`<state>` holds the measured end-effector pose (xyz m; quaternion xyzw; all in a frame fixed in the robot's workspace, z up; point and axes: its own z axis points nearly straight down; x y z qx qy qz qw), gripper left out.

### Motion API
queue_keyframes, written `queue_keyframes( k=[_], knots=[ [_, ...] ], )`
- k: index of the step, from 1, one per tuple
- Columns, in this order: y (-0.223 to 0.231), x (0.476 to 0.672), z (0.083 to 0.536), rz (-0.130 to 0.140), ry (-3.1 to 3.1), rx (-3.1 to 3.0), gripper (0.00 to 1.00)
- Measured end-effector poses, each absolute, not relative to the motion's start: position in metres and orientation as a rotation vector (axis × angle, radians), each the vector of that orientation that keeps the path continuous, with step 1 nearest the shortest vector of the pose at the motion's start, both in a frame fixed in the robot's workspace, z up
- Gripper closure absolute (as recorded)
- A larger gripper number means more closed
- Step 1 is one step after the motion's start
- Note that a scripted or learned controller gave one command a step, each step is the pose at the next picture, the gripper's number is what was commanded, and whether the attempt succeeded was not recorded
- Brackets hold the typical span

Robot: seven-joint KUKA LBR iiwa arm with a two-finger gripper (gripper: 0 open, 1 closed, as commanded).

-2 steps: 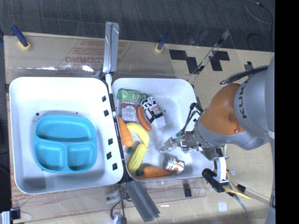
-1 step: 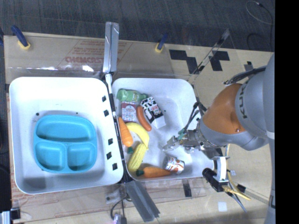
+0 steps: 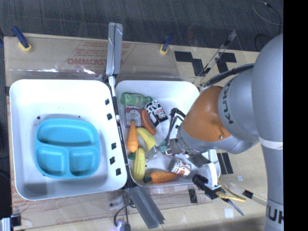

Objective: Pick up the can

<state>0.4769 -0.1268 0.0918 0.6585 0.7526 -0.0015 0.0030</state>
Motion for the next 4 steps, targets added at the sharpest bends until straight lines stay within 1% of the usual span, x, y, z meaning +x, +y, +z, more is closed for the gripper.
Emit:
queue_keyframes(
  k=[1, 2, 3, 4],
  knots=[
    [-0.211, 0.530, 0.090, -0.003, 2.304, 2.140, 0.00],
    [-0.210, 0.476, 0.090, -0.002, 2.393, 2.044, 0.00],
    [-0.211, 0.478, 0.246, -0.002, 2.361, 2.074, 0.00],
    [-0.208, 0.476, 0.127, -0.005, 2.191, 2.261, 0.00]
  ],
)
